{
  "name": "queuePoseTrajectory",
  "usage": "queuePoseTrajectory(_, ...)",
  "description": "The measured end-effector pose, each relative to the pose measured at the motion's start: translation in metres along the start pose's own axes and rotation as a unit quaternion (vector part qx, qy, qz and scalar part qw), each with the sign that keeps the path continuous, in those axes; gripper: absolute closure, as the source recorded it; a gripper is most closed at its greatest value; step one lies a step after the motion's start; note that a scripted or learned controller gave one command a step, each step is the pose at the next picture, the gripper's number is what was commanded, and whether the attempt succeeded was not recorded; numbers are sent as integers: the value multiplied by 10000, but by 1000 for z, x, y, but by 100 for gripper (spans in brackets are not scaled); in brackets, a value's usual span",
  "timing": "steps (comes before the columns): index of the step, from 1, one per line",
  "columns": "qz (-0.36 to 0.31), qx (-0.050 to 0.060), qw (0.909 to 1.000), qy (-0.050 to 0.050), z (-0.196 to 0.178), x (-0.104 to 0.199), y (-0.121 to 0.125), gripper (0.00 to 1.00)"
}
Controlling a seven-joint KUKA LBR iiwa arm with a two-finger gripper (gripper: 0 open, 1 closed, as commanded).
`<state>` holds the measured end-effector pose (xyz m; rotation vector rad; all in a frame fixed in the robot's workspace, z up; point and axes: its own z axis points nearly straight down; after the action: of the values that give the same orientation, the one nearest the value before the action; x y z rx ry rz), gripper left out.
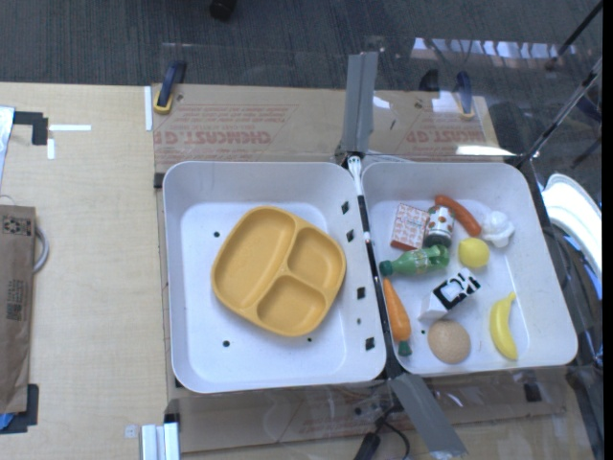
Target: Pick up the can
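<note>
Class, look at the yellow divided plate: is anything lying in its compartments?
Empty. All three compartments of the yellow plate show bare yellow; it sits alone in the left bin.

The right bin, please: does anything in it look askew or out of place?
Nothing is spilled or damaged. The green bottle lies on its side against the can, and the carrot rests along the bin's left wall.

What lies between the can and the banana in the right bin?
In the camera view, the yellow lemon sits between the can and the banana, just right of the can and above the banana, in the right bin.
</note>
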<state>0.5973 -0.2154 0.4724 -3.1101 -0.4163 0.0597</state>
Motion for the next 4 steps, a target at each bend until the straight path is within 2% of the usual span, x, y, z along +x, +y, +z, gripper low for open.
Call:
queuePoseTrajectory(1,3,2,10000,0,0,0,0,0)
queuePoseTrajectory(2,-21,9,10000,-35,-6,1,-1,100)
queuePoseTrajectory(3,-19,11,10000,-35,-6,1,0,0)
queuePoseTrajectory(4,-45,18,10000,-73,-11,3,-1,100)
